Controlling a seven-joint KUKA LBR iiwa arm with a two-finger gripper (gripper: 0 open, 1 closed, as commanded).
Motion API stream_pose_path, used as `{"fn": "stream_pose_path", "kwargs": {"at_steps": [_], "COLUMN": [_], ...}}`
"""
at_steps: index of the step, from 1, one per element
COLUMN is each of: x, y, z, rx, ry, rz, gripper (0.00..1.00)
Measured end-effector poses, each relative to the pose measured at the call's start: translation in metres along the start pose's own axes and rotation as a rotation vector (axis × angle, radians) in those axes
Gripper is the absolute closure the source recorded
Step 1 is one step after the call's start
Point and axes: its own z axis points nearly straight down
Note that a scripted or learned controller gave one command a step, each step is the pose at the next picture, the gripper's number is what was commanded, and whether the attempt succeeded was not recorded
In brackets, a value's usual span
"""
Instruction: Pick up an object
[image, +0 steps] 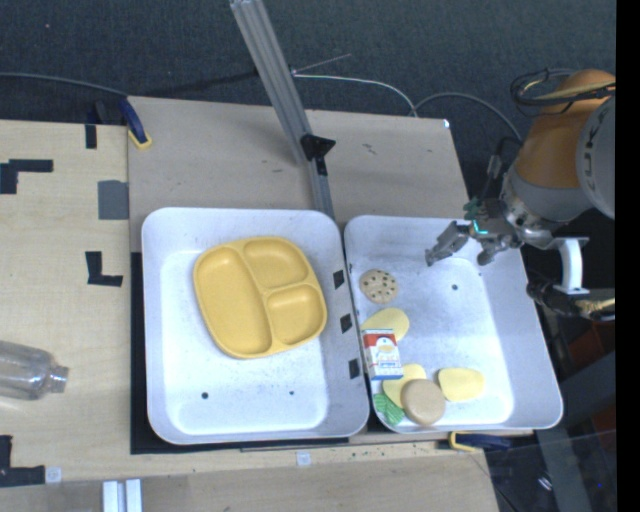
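My gripper hovers over the upper right part of the right bin, open, with nothing between its fingers. Below and to its left lies a round chocolate-chip cookie. Further down the bin's left side are a yellow piece and a small red and white carton. At the bin's front sit a tan round piece and another yellow piece.
The left bin holds a yellow divided plate. A slanted metal pole runs down to the gap between the bins. A clear bottle lies on the bench at far left. Cables trail behind the bins.
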Motion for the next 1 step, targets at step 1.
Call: {"fn": "stream_pose_path", "kwargs": {"at_steps": [1], "x": [0.0014], "y": [0.0005], "z": [-0.0098], "rx": [0.000], "ry": [0.001], "rz": [-0.003], "gripper": [1.00]}}
